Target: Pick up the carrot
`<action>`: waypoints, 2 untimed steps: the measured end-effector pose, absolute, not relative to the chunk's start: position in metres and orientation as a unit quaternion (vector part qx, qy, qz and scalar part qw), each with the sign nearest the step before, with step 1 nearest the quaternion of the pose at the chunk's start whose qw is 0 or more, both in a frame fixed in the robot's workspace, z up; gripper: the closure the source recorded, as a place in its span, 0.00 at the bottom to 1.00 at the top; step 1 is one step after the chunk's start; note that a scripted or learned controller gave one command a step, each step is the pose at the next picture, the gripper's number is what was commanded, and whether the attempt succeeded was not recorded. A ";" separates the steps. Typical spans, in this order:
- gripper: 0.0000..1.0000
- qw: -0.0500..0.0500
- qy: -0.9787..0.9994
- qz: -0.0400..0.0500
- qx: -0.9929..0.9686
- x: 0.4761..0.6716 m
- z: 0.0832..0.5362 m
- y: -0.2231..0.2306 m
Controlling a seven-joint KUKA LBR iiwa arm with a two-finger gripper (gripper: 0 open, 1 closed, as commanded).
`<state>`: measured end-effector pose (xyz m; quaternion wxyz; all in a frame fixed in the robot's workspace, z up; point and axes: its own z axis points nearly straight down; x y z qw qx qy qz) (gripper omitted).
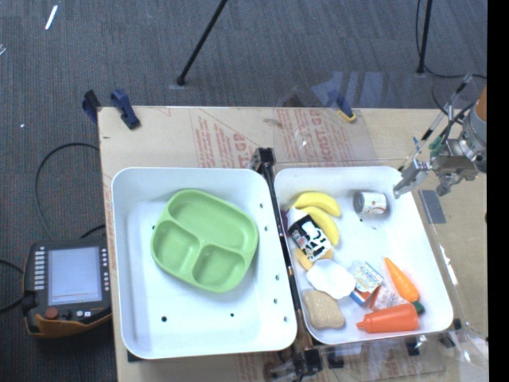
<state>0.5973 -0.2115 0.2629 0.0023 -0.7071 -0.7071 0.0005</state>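
The carrot (pixel 402 278) is orange with a green stub and lies slanted in the right bin (pixel 425 237), near its right wall. Just below it lies an orange bottle (pixel 389 319). My gripper (pixel 424 184) hangs over the far right corner of that bin, well up-view from the carrot and apart from it. Its two fingers stand spread and open, with nothing between them. A small silver can (pixel 371 204) lies just left of the gripper.
The right bin also holds two bananas (pixel 319 204), a black-and-white packet (pixel 311 241), a white disc (pixel 331 278), a tan bread-like piece (pixel 323 309) and small wrappers (pixel 367 276). A green divided plate (pixel 205 239) sits in the left bin (pixel 135 293).
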 end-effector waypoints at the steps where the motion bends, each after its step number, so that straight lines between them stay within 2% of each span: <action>1: 0.00 0.007 -0.785 0.001 -0.619 0.552 0.095 -0.210; 2: 1.00 0.004 -0.783 0.000 -0.622 0.555 0.108 -0.212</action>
